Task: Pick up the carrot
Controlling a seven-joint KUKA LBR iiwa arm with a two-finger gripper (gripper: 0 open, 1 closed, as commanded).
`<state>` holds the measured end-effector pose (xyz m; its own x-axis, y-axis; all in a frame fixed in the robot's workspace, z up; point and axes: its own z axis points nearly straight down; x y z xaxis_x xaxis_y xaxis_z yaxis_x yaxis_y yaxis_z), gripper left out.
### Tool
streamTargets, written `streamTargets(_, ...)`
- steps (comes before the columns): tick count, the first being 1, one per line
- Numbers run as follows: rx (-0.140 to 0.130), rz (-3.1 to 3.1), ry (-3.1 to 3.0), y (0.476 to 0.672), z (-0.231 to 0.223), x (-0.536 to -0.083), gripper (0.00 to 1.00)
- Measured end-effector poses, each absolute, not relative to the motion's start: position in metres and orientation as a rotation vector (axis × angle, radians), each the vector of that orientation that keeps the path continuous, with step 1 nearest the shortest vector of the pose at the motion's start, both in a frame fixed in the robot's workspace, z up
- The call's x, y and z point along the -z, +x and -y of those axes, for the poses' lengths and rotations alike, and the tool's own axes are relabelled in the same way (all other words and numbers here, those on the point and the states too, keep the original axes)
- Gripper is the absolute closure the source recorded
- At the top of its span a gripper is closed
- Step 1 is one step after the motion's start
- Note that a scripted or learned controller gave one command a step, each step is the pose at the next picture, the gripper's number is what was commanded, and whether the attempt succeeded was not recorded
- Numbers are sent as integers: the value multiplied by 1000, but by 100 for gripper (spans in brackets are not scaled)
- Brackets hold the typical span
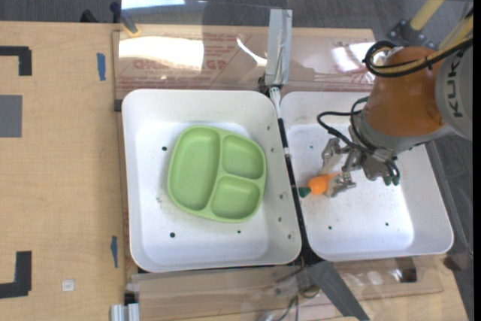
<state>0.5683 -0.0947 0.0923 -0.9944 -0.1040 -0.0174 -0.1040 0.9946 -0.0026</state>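
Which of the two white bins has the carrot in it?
The right bin, under the arm. The carrot lies near its left wall, right beside the gripper. The left bin holds a green divided plate instead.

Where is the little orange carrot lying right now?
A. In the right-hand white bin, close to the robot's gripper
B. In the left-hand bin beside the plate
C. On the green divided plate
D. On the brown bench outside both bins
A. The carrot lies on the floor of the right bin, right by the gripper.
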Motion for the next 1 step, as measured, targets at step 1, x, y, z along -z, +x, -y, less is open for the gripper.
streamTargets(1,1,-3118,100,508,96,-93,100)
